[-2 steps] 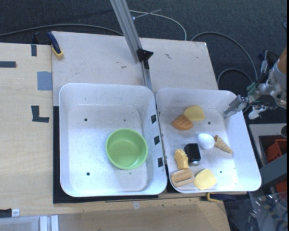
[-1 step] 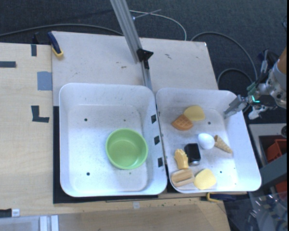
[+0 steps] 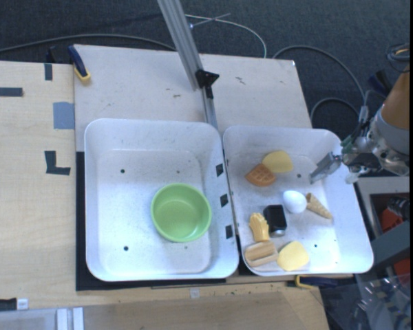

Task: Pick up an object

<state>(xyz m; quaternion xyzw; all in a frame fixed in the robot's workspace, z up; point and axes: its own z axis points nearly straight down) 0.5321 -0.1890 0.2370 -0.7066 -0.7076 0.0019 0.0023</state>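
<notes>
The nearest candidates for picking are the white egg [image 3: 294, 201] and the small cone [image 3: 319, 207], lying side by side, touching or nearly so, toward the middle of the right bin [image 3: 344, 256]. Around them sit a black block [image 3: 275, 218], a yellow piece [image 3: 259, 227], a tan bun-like item [image 3: 261, 253] and a yellow lump [image 3: 293, 256] near the front wall, with a waffle-brown piece [image 3: 261, 176] and another yellow lump [image 3: 278, 161] farther back. They look scattered loosely rather than arranged, which leaves gaps for fingers to come down between some of them, though the egg and cone are crowded together. The left bin [image 3: 103, 157] carries a green bowl [image 3: 181, 212] standing upright near its front. Both bins rest on the desk [image 3: 138, 81]. The gripper [image 3: 325, 166] hangs over the right bin's right side, near its rim, reaching in from the arm [image 3: 392, 126] at the right. Its fingers hold nothing, and how far apart they stand I cannot tell from this slant. The egg and cone lie near, below and to the left of the fingers, apart from them; the grasp appears not yet begun.
</notes>
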